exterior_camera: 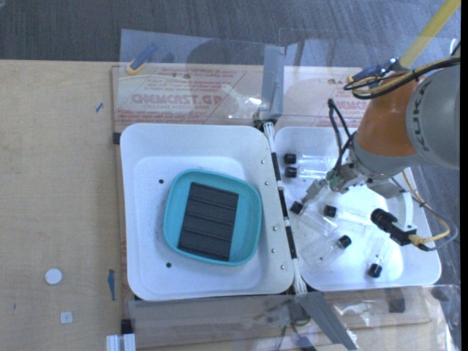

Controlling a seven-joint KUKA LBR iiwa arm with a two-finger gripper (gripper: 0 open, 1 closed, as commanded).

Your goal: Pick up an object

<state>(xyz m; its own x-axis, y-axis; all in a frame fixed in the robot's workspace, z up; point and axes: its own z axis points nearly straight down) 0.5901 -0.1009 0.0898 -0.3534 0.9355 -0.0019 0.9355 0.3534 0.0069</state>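
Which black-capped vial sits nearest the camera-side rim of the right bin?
The black-capped vial at the bin's lower right; the other vials all lie farther up the right bin.

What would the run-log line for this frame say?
arm: over right bin | gripper: low among clear vials, grasp unconfirmed | left bin: teal tray

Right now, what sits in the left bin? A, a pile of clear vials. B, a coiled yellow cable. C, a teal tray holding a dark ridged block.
C: the teal tray with the dark ridged block lies in the left bin.
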